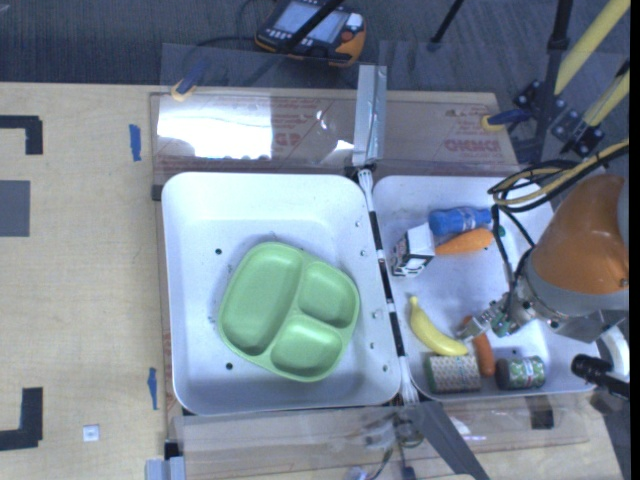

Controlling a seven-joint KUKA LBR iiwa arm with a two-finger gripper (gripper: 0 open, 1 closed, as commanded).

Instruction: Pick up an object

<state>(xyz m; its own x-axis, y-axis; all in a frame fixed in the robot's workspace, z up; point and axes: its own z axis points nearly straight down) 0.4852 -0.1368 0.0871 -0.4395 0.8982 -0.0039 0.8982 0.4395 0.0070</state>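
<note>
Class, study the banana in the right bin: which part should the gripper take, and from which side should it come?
Grip the banana across its middle, coming from above. It lies flat on the right bin floor, curved, with its narrow width easiest to span. The small can sits close at its lower end, so the upper half likely offers more room.

A pale green divided plate [290, 311] lies in the white left bin [190, 218]. The right bin [400, 203] holds a yellow banana [434, 332], an orange carrot [465, 242], a blue bottle [459, 218] and a green-labelled can [522, 372].
</note>
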